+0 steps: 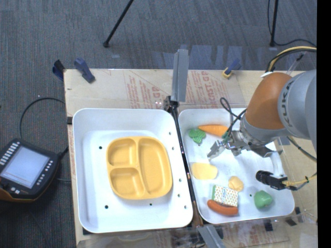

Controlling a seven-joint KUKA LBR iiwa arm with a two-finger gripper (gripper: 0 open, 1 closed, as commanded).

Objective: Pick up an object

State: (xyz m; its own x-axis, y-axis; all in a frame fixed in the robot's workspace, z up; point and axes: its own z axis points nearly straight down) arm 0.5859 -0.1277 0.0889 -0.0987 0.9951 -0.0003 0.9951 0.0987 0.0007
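Carrot [213, 130] long axis horizontal, tip left; gripper [219, 149] spread, nothing between fingers.

Arm and end effector: pose at inspection
Grey arm [305, 105] enters from the right, orange band [266, 105] above the wrist, wrist angled down and leftward; end effector [216, 150] points left, its fingers [213, 151] spread apart with nothing between them

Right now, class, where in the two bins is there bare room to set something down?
Free: the left bin floor around the yellow divided plate, and its compartments. Crowded: the right bin, with carrot, sausage and green piece; gripper above.
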